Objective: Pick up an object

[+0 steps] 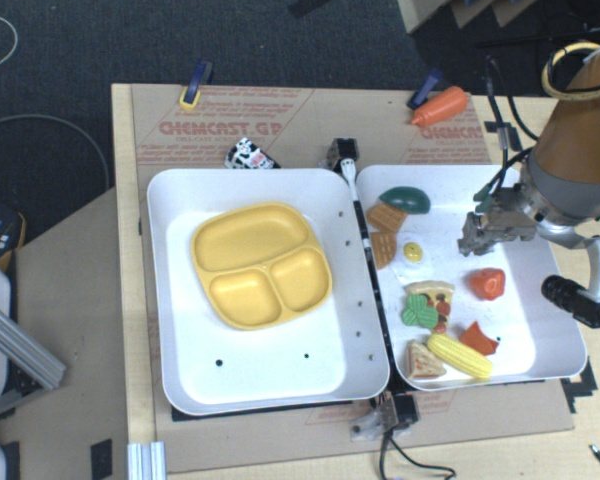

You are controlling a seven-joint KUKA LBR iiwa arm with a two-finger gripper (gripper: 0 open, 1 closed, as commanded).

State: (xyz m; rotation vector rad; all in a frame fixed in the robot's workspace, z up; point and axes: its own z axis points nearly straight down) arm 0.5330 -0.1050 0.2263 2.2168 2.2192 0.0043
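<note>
Yellow plastic corn [459, 355] is seen at the near edge of the right bin [550, 343], touching a sandwich wedge [424, 360] on its left and a small red piece [480, 339] just behind it. Farther in, a pizza slice with a green topping [425, 306] is laid out, with a red tomato-like piece [488, 283] to its right. A small yellow piece [412, 252] and two brown bread-like pieces [384, 231] are found near the bin's left wall, and a dark green object [405, 200] at its far end. The gripper [483, 234] is held low over the bin's right half, just beyond the tomato; whether it is spread or pressed together cannot be told, and nothing is seen between its tips. In the left bin [180, 363] a yellow divided plate [261, 264] is placed. On the bench [130, 268] beyond, an orange carrot [440, 106] and a black-and-white toy [251, 155] are left.
</note>
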